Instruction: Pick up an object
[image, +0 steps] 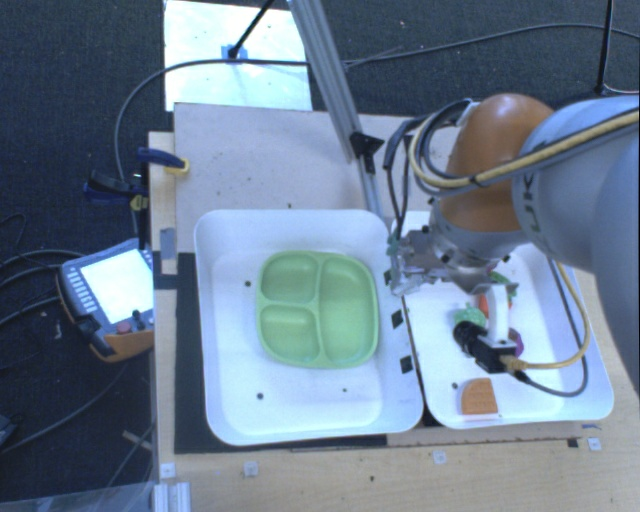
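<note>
Poised over right bin (545, 400), pincer (402, 278) state impossible to tell, up-left in view from orange block (479, 397)

Left bin (230, 400) bare around green plate (318, 308); right bin (590, 400) perhaps cluttered beneath arm (560, 170).

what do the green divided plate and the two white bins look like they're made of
The green plate looks like moulded plastic, matte with faint sheen: one even pale colour, rounded compartment ridges. The left bin and right bin look like smooth white plastic: rounded corners, raised lip. Look alone cannot confirm it.
</note>
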